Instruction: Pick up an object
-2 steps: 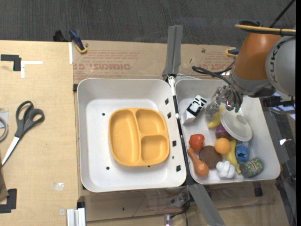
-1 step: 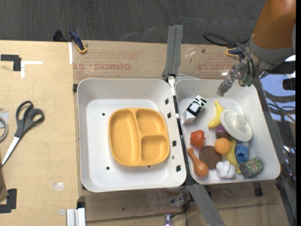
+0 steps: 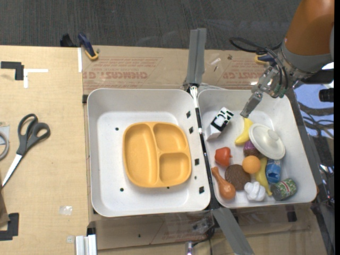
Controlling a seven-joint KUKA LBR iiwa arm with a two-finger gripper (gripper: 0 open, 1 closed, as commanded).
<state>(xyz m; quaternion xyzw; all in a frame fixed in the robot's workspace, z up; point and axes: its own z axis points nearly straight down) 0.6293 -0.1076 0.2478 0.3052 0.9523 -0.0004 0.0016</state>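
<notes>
The gripper (image 3: 249, 109) hangs over the back part of the right bin (image 3: 298, 142), above the heap of toys and not touching any of them; one thin finger points down toward the banana (image 3: 244, 132), and I cannot tell how far the fingers are apart; nothing is seen between them. The things to pick lie crowded in this bin, probably because they were simply dropped in: a white lid (image 3: 267, 141), smooth and round with a knob; a black-and-white box (image 3: 221, 119), with sharp corners; a red pepper (image 3: 222, 155); a small orange ball (image 3: 251, 164); a brown, rough ball (image 3: 237, 176). The left bin (image 3: 101, 158) bears one orange plate (image 3: 157, 154) of glossy plastic, divided in three compartments; scissors (image 3: 25, 140) lie well apart on the wooden bench (image 3: 42, 195).
</notes>
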